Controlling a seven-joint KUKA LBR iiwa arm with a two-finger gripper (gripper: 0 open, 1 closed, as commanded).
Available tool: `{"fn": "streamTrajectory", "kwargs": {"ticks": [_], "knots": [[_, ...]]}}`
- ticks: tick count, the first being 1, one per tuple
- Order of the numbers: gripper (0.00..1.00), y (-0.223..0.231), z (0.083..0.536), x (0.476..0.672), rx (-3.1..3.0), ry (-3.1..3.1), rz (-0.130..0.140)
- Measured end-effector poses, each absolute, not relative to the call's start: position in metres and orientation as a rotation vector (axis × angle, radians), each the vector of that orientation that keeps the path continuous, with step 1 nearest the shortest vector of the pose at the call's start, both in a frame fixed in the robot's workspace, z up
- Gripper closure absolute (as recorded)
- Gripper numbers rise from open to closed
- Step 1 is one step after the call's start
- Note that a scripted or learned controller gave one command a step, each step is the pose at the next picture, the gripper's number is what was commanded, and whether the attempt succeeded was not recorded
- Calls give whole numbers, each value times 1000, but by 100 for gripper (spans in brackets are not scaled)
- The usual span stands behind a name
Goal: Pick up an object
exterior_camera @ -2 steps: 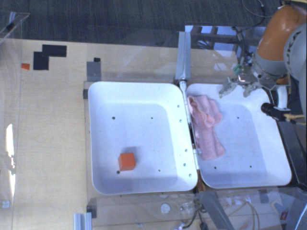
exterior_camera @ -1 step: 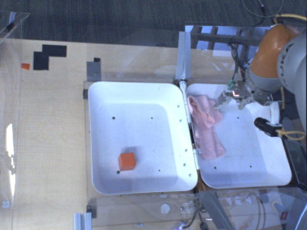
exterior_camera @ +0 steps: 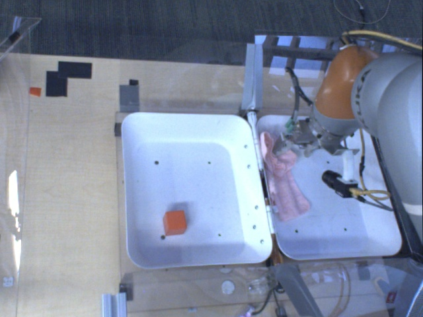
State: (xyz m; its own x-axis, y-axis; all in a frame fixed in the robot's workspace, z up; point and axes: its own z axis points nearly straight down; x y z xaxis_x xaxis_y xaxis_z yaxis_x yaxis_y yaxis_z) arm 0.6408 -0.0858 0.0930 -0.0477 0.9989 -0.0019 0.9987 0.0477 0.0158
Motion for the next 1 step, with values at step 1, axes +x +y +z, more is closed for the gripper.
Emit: {"fn": "streamTrajectory", "kwargs": {"ticks": [1], "knots": [[0,-27,188,639,1821,2550,9]]}}
